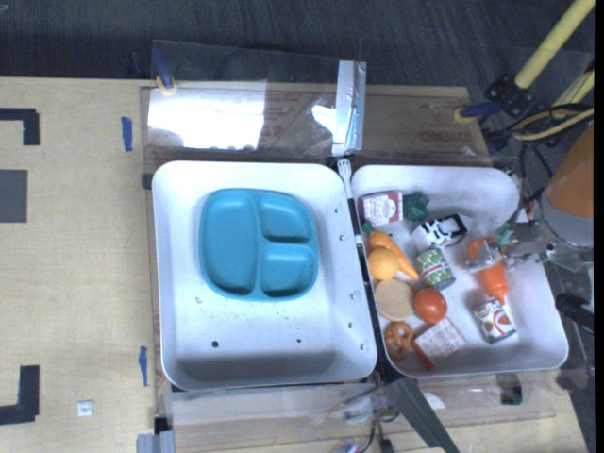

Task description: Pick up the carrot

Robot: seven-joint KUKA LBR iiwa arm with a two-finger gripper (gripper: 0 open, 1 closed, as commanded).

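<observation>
**Arm at rt bin's 3 o'clock edge, carrot loose in bin**

Two white bins side by side on the desk (75,253). Left bin (179,347) holds a blue tray (257,243) w/ three compartments, roughly centred.

Right bin (538,347) is crowded. Carrot (494,279) lies toward 3 o'clock of the bin, thick end up, tip pointing to 6. Just below it, at 5 o'clock: a red-and-white carton (494,320). Tomato (430,305) sits near bin centre, w/ a green can (435,266) just above it at 12. Yellow pear-like fruit (385,262) at 9 o'clock, tan round bun (394,299) below it. Purple box (381,208) at 11, black-and-white item (442,228) at 1.

Arm comes in from 3 o'clock; gripper (505,243) sits just above the carrot's thick end, at the bin's rt rim. Jaws: can't tell if apart or together, too small and blurred. Nothing clearly seen between them.
</observation>
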